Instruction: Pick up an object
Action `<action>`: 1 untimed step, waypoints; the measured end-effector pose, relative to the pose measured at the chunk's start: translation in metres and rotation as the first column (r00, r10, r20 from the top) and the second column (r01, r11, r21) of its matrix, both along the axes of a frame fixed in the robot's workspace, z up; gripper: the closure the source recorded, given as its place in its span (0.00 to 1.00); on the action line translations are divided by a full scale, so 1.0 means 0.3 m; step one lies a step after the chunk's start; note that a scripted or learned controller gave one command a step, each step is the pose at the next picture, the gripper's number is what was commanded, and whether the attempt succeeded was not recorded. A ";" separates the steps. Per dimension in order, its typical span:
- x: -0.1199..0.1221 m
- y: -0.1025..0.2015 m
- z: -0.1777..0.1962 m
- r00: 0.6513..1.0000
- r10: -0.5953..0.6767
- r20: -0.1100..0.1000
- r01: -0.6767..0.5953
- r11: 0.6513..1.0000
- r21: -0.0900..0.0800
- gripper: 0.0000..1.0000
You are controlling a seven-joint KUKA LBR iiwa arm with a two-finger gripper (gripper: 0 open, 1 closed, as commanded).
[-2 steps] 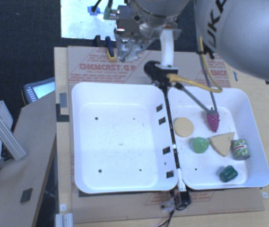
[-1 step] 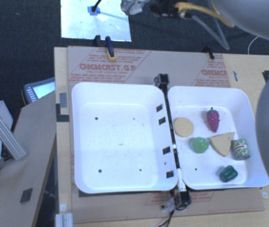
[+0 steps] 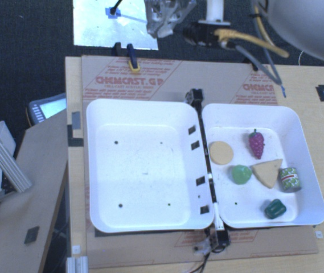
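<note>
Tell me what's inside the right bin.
The right bin holds six items: a tan round disc, purple grapes, a green ball, a tan wedge, a small can and a dark green piece. Nothing covers them; their undersides stay hidden.

Six small toys lie in the right bin (image 3: 307,147): tan disc (image 3: 221,152), purple grapes (image 3: 256,143), green ball (image 3: 241,174), cheese wedge (image 3: 267,172), can (image 3: 289,179), dark green pepper (image 3: 275,209).
</note>
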State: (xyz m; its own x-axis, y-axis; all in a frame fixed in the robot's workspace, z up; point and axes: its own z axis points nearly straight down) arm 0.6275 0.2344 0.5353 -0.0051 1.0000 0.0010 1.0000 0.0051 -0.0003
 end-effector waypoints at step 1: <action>-0.098 0.000 0.001 1.000 0.001 0.000 -0.001 1.000 0.001 1.00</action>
